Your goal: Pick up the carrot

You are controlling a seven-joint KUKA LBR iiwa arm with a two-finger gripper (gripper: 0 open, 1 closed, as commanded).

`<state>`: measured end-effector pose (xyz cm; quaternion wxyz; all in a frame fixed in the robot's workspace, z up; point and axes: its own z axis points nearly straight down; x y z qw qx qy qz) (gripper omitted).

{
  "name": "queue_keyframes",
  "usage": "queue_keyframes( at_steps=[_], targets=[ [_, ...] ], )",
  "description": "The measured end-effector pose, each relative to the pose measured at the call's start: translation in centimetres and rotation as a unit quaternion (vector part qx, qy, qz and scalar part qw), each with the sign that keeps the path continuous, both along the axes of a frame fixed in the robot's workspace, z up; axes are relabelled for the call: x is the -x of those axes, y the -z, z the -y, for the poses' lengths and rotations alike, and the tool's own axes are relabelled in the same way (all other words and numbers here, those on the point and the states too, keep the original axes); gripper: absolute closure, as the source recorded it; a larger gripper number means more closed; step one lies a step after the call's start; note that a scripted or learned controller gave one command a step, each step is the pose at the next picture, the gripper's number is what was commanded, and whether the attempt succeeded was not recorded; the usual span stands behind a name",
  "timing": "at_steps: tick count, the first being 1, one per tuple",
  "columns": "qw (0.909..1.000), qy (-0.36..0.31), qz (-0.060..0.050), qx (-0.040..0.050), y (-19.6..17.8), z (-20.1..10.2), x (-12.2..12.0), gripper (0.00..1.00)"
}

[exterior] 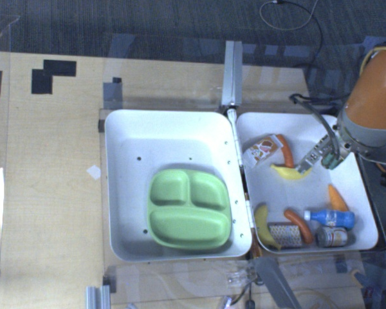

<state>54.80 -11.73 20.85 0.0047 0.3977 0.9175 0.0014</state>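
The carrot (336,198), a short orange piece, lies near the right wall of the right bin (367,237), just above a blue bottle. My gripper (316,165) hangs over the middle of that bin, up and to the left of the carrot and apart from it. Its fingers (309,158) stand open with nothing between them. One fingertip is close to a small yellow banana-shaped piece (288,171).
The right bin also holds a snack packet (262,150), an orange-red sausage (284,149), a second sausage (298,221), a banana (262,225), a grey grater-like item (285,235), the blue bottle (331,219) and a can (331,238). A green divided plate (190,208) lies in the left bin (125,147).
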Motion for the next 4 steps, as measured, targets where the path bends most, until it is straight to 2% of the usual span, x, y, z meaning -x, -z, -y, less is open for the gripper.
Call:
queue_keyframes(
  at_steps=[1, 2, 3, 4],
  targets=[
    [0.9951, 0.099, 0.0, 0.0001, -10.9, 7.6, 1.8, 1.0],
    [0.9956, 0.094, -0.002, -0.0009, -2.8, 2.6, -3.3, 1.0],
    [0.9974, 0.072, -0.002, -0.0006, -0.8, 2.5, -3.5, 1.0],
    [0.998, 0.062, 0.0, 0.0003, -2.3, 8.8, -1.4, 1.0]
  ],
)
